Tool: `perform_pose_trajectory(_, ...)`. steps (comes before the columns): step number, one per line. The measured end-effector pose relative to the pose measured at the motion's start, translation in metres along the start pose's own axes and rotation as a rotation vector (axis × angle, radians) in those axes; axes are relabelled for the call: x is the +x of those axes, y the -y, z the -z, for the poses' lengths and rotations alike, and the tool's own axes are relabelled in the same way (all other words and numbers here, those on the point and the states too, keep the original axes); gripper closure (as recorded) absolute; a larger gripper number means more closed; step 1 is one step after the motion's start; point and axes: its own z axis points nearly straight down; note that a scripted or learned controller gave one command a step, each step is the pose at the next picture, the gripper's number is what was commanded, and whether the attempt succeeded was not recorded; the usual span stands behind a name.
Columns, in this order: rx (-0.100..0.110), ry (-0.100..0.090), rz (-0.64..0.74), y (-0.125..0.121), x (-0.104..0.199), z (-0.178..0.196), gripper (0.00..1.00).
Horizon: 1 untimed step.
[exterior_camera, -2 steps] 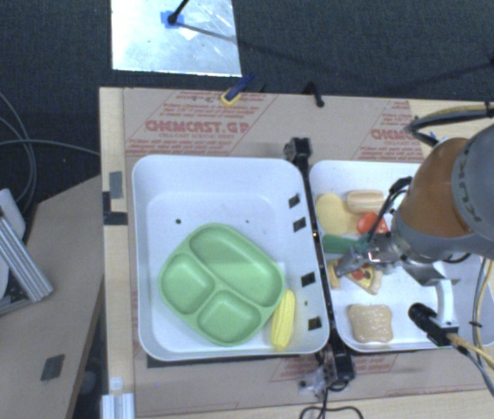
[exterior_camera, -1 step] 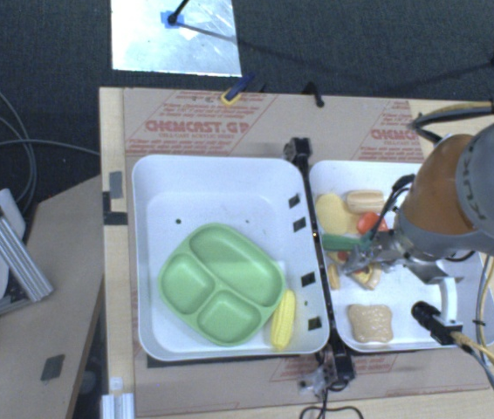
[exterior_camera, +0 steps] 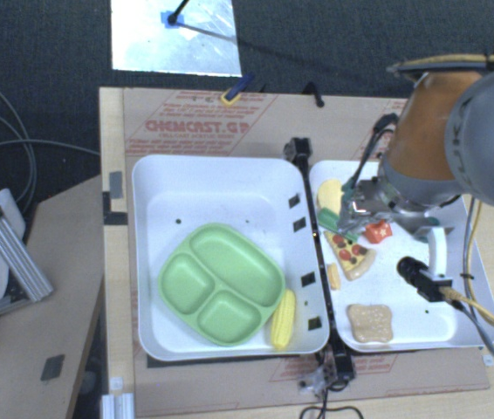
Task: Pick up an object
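in the right white bin (exterior_camera: 456,334), the pizza slice (exterior_camera: 352,256) points lower right beneath the gripper (exterior_camera: 353,209), whose state i cannot tell.

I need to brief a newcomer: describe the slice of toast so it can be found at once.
Start at the right bin, the one the arm reaches into. Go to its near edge: the slice of toast lies there flat and alone. Unlike the pizza slice farther in, it is plain tan and squarish, without coloured toppings.

Two white bins (exterior_camera: 221,175) hold one green divided plate (exterior_camera: 220,282), one corn cob (exterior_camera: 283,318), one pizza slice (exterior_camera: 353,255), one toast slice (exterior_camera: 371,322) and one red toy (exterior_camera: 378,230).
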Motion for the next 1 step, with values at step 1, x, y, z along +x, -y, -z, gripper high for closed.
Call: perform_pose_trajectory(1, -0.002, 0.007, -0.013, 0.0113, -0.0461, 0.1153, 1.0)
